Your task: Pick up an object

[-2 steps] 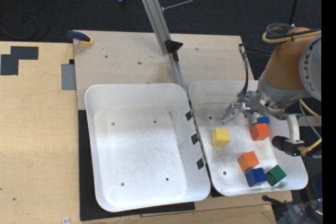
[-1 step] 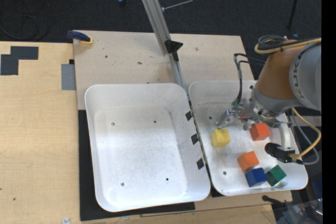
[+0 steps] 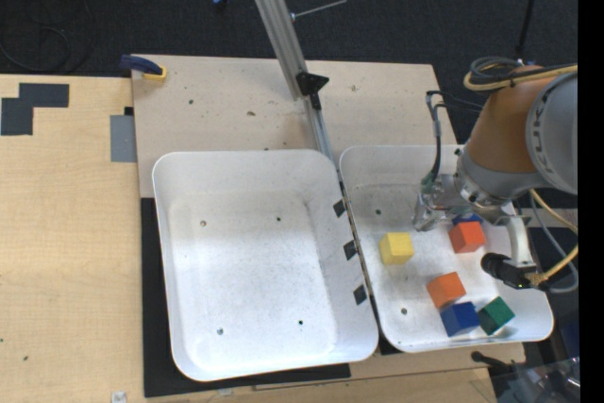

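Two white bins sit side by side on the bench [image 3: 236, 104]. The left bin [image 3: 189, 184] has a speckled floor. The right bin [image 3: 377, 170] holds five small blocks. A yellow block [image 3: 396, 247] lies near the middle of it, just right of the divider. A red-orange block [image 3: 466, 235] sits further right, close under the arm's wrist. Lower down, an orange block [image 3: 446, 289] rests just above a blue block [image 3: 460, 318], and a green block [image 3: 496, 314] lies just beside the blue one at the bin's near right corner.

The arm [image 3: 514, 142] reaches in from the right, with its gripper [image 3: 427, 212] low over the right bin, between the yellow and red-orange blocks and a little above them. From here I cannot tell how the gripper is set, nor see any block in it.
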Robot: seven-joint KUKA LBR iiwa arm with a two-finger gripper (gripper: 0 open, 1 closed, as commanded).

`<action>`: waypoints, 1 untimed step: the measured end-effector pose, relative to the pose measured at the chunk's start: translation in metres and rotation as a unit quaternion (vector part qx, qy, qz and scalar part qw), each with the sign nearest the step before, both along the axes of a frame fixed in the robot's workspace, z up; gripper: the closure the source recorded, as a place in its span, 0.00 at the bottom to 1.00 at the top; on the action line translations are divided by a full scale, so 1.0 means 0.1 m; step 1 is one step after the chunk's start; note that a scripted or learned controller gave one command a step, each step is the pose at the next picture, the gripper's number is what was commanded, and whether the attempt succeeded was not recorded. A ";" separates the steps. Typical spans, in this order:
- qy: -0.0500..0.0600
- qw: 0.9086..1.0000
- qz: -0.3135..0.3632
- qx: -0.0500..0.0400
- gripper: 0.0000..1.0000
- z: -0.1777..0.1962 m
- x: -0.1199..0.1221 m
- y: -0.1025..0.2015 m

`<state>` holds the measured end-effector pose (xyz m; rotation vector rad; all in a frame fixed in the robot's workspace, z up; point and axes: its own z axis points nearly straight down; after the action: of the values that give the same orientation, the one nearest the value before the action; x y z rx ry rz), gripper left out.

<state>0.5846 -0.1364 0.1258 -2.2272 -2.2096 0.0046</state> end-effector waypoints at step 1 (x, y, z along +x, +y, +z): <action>-0.003 1.000 0.004 0.000 1.00 0.44 -0.02 0.05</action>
<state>0.5823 -0.1318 0.1696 -2.2220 -2.2210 -0.0011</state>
